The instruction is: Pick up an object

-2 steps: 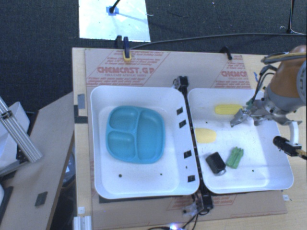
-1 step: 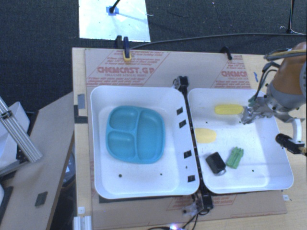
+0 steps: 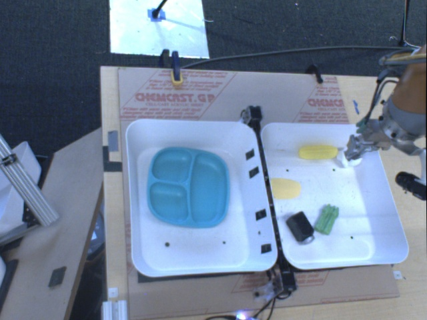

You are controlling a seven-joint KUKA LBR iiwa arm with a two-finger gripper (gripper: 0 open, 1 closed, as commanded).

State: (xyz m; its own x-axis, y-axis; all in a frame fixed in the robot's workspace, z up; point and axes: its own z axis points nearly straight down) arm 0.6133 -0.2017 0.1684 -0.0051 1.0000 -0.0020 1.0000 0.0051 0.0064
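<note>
White plastic makes up both shallow bins on the tabletop (image 3: 220, 89): the left bin (image 3: 143, 142) holds a blue divided plate (image 3: 189, 186), and the right bin (image 3: 387, 242) holds the loose pieces that could be picked up. The end effector (image 3: 353, 151) sits low at the upper right of the right bin, close to the far rim, and whether it is open or closed cannot be told from this slant; nothing can be seen held in it. Nearest to it is a long yellow piece (image 3: 318, 153), just beside it toward the bin's middle and seemingly apart from it. A second yellow piece (image 3: 285, 189) lies nearer the divider between the bins, while a black block (image 3: 300, 226) and a green block (image 3: 327, 219) lie close together toward the near side, well apart from the end effector. The main risk, as I judge it, is that a close made where the end effector now sits would catch only air, since the long yellow piece lies off to one side, not under it. That piece also looks low and smooth, so a descent slightly off line could nudge it along the bin floor or let it squirt out. The nearby rim leaves little room, and a sideways correction could knock against it.
</note>
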